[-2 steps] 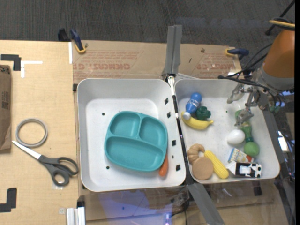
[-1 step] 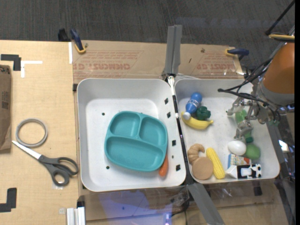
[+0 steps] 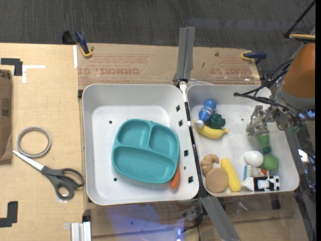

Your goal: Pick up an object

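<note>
Grey gripper low in the right bin

We see the gripper point(image 3: 258, 126) hanging at the right bin's point(image 3: 235, 90) far side, just above a green toy point(image 3: 264, 142). We cannot tell whether it grips anything. Nearby lie a white egg point(image 3: 253, 158), a banana point(image 3: 211, 131) and corn point(image 3: 230, 174). A teal plate point(image 3: 145, 152) fills the left bin point(image 3: 95, 134).

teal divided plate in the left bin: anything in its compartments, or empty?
Empty. All three compartments of the teal plate show bare teal. The orange carrot lies outside it, at its lower right rim, on the left bin floor.
</note>
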### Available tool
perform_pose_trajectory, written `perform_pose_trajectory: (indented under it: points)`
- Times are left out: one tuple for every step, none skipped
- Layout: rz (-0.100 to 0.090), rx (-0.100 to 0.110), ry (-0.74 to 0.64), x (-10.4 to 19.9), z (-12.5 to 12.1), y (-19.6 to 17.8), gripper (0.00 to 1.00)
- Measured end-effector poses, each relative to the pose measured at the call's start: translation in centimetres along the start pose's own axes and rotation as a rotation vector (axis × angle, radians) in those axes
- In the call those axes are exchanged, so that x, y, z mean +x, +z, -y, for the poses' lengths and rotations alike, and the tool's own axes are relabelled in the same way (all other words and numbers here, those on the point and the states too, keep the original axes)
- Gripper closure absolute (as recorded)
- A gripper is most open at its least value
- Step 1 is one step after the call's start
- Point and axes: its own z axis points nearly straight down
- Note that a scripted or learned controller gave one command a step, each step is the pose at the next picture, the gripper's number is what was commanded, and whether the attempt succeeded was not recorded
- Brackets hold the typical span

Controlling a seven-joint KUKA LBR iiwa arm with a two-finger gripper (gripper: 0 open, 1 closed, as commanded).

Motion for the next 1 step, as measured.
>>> perform_pose_trajectory:
  points:
    - [0.000, 0.000, 0.000, 0.00, -0.02, 0.00, 0.00]
